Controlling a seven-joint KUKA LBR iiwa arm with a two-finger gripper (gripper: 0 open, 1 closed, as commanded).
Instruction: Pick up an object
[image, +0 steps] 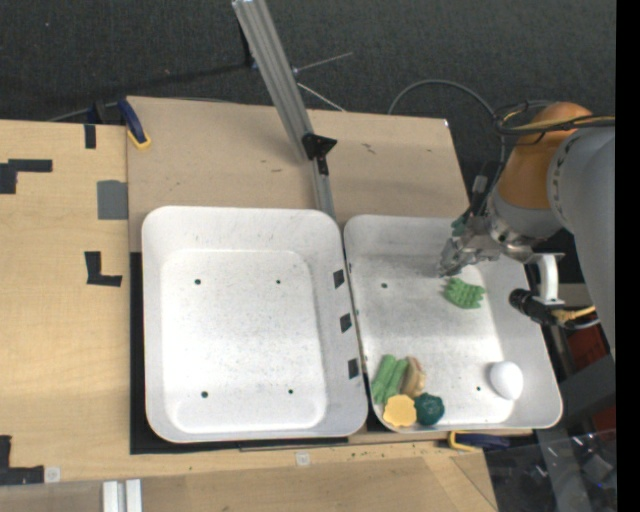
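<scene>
At the near edge of the right bin (520, 405), a yellow piece (399, 411) and a dark green piece (430, 408) lie side by side, with a long green vegetable (387, 376) and a tan piece (413, 377) touching just behind them. A white ball (505, 380) rests near the bin's near right corner. Farther back, a ridged green object (464, 293) lies on the bin floor, just below and beside the fingers (456, 259), apart from the cluster. Whether the fingers are open or closed cannot be told. The left bin (160, 330) sits alongside on the tabletop (60, 300).
</scene>
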